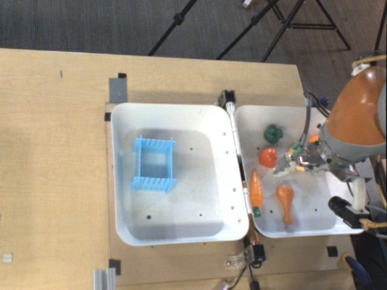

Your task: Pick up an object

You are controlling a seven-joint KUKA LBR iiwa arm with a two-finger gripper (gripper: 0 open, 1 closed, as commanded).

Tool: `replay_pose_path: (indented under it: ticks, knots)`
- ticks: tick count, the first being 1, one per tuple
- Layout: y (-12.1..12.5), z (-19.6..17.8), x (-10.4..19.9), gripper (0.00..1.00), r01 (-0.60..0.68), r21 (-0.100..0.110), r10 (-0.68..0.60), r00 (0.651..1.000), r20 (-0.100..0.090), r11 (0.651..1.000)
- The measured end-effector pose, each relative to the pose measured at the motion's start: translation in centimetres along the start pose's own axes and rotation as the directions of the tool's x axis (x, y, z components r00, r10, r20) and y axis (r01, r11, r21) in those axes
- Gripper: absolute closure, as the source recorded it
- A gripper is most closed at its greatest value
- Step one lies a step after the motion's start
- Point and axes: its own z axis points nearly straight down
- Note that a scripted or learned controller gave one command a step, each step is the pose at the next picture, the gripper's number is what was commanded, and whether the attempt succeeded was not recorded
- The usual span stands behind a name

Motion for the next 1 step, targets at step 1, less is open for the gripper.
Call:
replay_pose_path:
  ticks: [1]
  knots:
    - [-0.52, 9.77, -0.37, 0.00, -0.006, -0.005, 0.006, 1.000, 0.000, 1.000]
